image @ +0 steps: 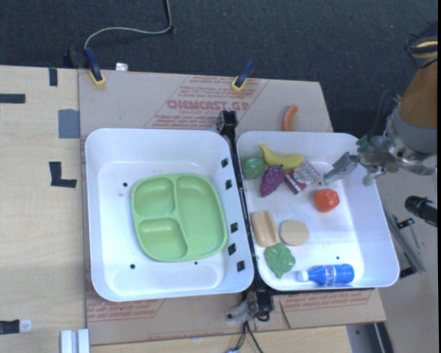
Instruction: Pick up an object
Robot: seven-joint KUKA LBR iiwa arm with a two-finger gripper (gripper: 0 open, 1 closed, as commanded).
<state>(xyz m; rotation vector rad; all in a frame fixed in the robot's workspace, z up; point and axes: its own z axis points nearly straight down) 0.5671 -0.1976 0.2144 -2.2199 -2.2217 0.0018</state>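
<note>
Blue bottle [328, 274] lies in right bin [373, 226]; green tray [179, 216] fills left bin [103, 197]; end effector [347, 166] open.

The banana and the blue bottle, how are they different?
The banana is yellow and curved; the blue bottle is blue with a white end and straight. The banana lies at the far side of the right bin, touching other toy food, while the bottle lies alone by the near wall. The banana looks a little slimmer than the bottle. Both lie flat on their sides in the same bin, away from the gripper.
</note>
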